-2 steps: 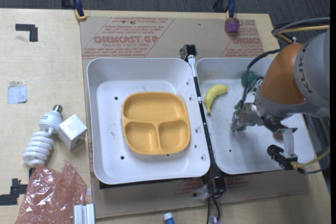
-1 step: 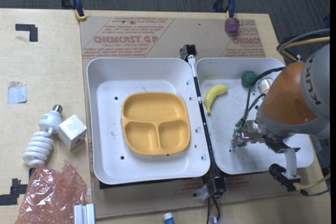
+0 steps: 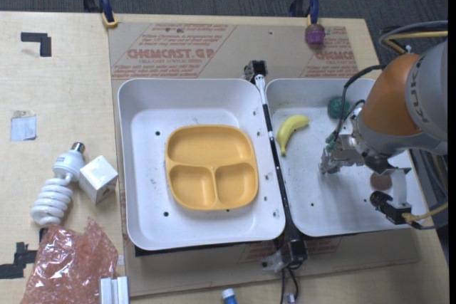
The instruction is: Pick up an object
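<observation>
Low in the right bin (image 3: 313,221), pincer (image 3: 329,164) over bare white floor; spread or pressed together, cannot tell. Just left and farther back, banana (image 3: 290,130); green object (image 3: 337,107) beyond. Yellow divided tray (image 3: 211,167) in left bin (image 3: 139,153).

You're looking at a grey arm (image 3: 431,92), rounded housing, w/ a wide orange band (image 3: 395,100) wrapping the segment just above the wrist. Orange part is smooth and dome-shaped, slightly glossy. A thin black cable (image 3: 354,82) arcs over the orange section toward the wrist. Near the top right you've got yellow and black cables (image 3: 413,30) looping by the grey body. At the wrist end the claw (image 3: 329,161) is small, metallic grey, w/ dark fittings and a bit of green showing at its base; detail there is too blurred to make out screws or markings. A white bracket w/ a black connector (image 3: 390,208) hangs below the wrist.
</observation>
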Robot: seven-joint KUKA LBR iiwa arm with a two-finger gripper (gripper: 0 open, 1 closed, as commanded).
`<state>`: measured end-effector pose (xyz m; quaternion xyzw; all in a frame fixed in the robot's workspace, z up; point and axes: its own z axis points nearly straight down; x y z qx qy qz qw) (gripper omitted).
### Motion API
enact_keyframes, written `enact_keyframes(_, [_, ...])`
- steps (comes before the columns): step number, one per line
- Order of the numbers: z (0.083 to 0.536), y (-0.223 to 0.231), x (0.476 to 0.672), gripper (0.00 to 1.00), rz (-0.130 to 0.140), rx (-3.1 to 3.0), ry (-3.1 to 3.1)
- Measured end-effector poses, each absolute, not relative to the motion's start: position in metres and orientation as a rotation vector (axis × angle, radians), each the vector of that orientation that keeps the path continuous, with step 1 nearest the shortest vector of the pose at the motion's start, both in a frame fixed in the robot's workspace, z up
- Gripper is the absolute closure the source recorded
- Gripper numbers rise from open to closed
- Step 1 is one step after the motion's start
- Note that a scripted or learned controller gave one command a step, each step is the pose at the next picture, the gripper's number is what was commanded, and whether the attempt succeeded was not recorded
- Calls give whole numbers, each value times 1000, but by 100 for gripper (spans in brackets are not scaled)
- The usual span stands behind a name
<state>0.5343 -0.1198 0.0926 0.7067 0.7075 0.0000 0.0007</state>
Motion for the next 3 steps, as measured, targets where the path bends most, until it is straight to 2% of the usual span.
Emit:
enact_keyframes(1, [92, -114, 477, 0, 0, 2224, 2219])
enact_keyframes(2, [92, -92, 478, 0, 2, 2222, 2220])
enact_keyframes(3, [92, -102, 551, 0, 0, 2219, 2222])
